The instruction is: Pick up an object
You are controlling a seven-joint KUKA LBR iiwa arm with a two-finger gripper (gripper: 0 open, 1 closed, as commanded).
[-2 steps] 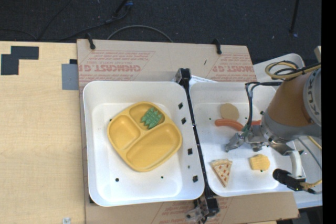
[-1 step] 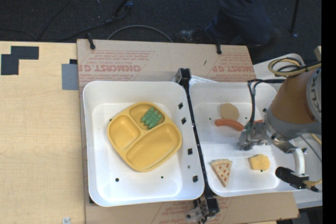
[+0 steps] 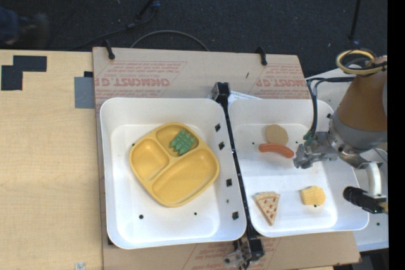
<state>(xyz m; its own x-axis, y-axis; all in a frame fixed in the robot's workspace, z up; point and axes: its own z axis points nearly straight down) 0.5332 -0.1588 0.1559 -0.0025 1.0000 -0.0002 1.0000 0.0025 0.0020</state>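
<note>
**A:** What's sitting around the end effector (image 3: 305, 156) from where you stand?

**B:** It hangs low over the right bin (image 3: 253, 112), near that bin's far-right side. Just beside it, on the side away from the arm, lies a toy sausage (image 3: 276, 150), and touching the sausage's far edge is a round tan piece, maybe a cookie (image 3: 276, 134). Nearer to us than the end effector there's a yellow block, cheese or corn by the look of it (image 3: 313, 196), and further along from that, a pizza slice (image 3: 267, 207). A black divider (image 3: 229, 155) runs between the two bins.

**A:** And past the divider?

**B:** The left bin (image 3: 114, 136) holds a yellow compartment plate (image 3: 174, 164) with a green toy vegetable (image 3: 183, 143) in its small far compartment. All that is well apart from the end effector.

**A:** Anything blocking the sausage?

**B:** Nothing lies between it and the end effector. Its near tip ends just short of the grey metal.

**A:** Are the fingers wide or narrow?

**B:** I cannot tell. It reads as one grey cluster, and nothing shows gripped in it. The arm (image 3: 361, 107) is cut off at the edge, and cables cross in front of it. Cardboard (image 3: 158, 76) lies under the bins on the worktop (image 3: 44, 155).
</note>
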